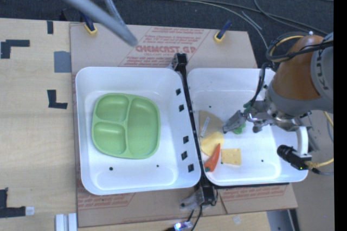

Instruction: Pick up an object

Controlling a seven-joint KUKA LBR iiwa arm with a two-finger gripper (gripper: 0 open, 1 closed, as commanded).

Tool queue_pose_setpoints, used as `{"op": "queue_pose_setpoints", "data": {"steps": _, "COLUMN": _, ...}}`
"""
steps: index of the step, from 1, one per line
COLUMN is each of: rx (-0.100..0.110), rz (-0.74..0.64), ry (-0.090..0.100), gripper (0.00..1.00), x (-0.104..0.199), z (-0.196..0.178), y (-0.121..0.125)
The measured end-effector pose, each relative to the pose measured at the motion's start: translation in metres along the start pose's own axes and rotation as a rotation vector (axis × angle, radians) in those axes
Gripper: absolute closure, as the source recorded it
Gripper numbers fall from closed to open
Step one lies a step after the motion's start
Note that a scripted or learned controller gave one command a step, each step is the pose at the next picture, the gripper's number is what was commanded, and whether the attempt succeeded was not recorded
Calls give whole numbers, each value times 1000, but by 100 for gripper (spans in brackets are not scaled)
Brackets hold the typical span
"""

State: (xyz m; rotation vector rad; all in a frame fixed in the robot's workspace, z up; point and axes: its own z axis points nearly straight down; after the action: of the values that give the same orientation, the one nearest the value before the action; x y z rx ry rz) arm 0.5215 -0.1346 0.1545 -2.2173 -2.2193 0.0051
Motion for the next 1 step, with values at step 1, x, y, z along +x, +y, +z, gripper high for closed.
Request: {"op": "queue_pose_setpoints", "data": {"steps": 1, "rx": 1, "rz": 1, "ry": 0, "gripper": 0, "x": -2, "z": 58, "y": -11}}
